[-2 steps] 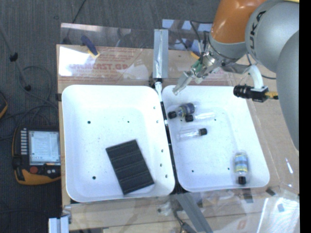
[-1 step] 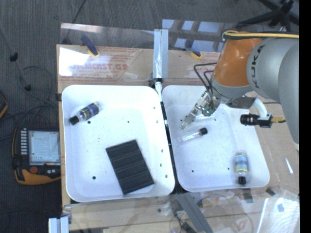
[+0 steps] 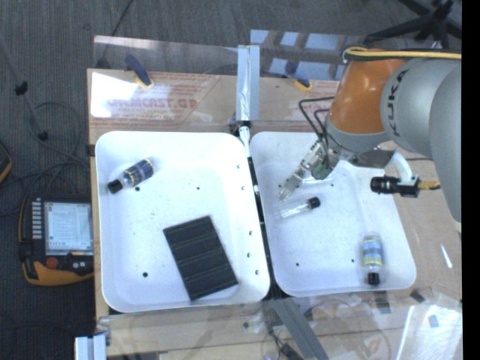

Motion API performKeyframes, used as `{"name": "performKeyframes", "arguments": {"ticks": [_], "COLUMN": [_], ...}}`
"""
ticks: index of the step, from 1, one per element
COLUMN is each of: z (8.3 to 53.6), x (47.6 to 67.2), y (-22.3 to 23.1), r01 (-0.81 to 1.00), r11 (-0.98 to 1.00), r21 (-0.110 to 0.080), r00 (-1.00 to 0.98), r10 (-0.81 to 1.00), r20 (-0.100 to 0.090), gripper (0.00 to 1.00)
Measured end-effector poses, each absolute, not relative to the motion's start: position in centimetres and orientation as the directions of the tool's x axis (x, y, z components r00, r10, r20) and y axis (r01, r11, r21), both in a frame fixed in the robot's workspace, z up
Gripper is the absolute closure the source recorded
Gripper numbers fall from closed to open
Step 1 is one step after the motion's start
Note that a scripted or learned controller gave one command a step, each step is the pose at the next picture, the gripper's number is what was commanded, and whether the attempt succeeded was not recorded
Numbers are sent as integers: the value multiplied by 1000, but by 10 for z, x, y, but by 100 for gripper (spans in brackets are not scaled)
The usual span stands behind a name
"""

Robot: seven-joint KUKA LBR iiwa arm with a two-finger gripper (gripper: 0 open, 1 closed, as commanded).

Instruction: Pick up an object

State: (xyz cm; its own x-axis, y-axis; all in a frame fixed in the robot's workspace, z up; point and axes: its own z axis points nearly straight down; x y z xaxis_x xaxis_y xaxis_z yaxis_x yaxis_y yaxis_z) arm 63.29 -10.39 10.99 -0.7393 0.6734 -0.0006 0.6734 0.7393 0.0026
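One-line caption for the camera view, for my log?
Gripper poised just above a clear vial in the right bin; small bottle sits nearer its front corner.

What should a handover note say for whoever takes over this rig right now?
Tool: low in the right bin, fingers slightly apart, nothing between them.
Right bin: clear tube with black cap just below the fingertips; small bottle near the front right corner.
Left bin: dark-capped bottle at the back left, black ridged pad at the front.
Done: nothing lifted.
Left: grasp an object, likely the tube, and raise it.
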Motion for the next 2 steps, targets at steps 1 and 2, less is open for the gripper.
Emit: {"name": "performKeyframes", "arguments": {"ticks": [1,2], "z": [110,110], "x": [633,633], "y": [-104,-104], "r01": [673,673], "r11": [739,739], "r21": [3,3], "r00": [-739,-739], "r10": [673,673], "r20": [-1,-1], "gripper": [0,0]}}
